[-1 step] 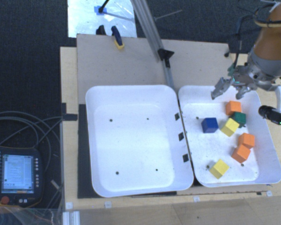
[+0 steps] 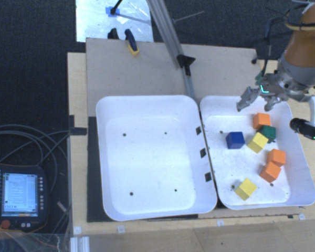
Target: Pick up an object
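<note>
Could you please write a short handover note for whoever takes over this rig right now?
Gripper: open, holding nothing, hovering over the far edge of the right bin.
Objects, all in the right bin: blue cube; orange cube nearest the gripper, with a green cube and a yellow cube close beside it; two more orange cubes touching each other; another yellow cube near the front.
Left bin: no cubes in it.
Done: nothing picked yet.
Left: descend on one cube, close, lift. The blue cube stands apart, so it is probably the easiest grasp.

blocks (image 2: 260,140) in right bin (image 2: 215,193), left bin (image 2: 107,203) beside
</note>
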You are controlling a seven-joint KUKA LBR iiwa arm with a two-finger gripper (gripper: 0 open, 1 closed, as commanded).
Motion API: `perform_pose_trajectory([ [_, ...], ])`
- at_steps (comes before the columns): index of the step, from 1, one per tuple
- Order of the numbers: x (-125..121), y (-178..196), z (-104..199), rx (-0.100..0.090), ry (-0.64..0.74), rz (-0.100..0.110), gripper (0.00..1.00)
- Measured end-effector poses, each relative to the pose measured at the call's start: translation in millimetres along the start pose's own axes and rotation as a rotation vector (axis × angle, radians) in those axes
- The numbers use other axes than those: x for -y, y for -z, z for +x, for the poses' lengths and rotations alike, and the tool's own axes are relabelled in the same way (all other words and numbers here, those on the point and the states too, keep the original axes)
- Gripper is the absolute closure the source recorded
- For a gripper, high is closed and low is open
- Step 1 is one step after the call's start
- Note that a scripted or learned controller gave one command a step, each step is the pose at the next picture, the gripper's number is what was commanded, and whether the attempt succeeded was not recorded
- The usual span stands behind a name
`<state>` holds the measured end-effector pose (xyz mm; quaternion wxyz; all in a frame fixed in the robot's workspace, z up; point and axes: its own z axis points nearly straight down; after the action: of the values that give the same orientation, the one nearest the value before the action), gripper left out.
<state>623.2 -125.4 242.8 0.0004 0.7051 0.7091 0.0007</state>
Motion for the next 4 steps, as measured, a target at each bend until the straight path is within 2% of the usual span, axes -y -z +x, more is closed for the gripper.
perform_pose_trajectory([
  [3,-3,-139,10,0.000,-0.003,0.004,0.00],
  [4,-5,-125,9,0.001,-0.001,-0.003,1.00],
])
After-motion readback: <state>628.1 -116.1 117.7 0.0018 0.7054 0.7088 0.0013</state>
